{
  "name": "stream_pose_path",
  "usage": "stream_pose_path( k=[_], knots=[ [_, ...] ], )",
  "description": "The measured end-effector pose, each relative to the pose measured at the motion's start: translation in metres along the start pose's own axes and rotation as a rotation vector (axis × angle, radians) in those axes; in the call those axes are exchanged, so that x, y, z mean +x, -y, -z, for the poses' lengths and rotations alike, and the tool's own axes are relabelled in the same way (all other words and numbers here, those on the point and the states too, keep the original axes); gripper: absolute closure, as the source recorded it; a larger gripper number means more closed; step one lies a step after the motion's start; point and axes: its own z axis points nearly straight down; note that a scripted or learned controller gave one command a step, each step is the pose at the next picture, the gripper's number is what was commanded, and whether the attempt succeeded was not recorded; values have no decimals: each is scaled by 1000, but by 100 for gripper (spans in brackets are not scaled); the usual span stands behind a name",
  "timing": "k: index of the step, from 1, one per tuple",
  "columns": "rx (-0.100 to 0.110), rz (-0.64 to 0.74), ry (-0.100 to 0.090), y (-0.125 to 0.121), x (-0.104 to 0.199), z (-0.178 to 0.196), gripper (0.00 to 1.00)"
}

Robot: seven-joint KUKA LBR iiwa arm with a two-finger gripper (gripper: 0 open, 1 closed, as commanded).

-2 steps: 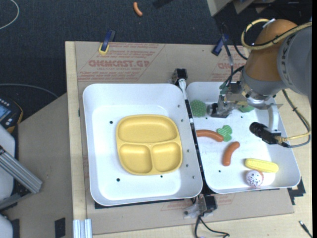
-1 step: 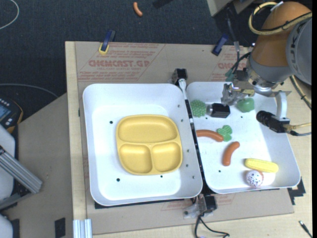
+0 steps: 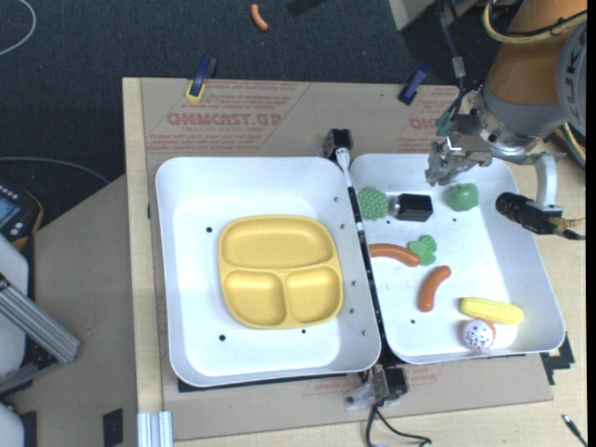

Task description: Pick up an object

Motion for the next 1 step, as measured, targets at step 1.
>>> stream_pose_path(
  k=[1],
  knots=[
    [11, 2, -3, 29, 37, -9, 100]
  ],
)
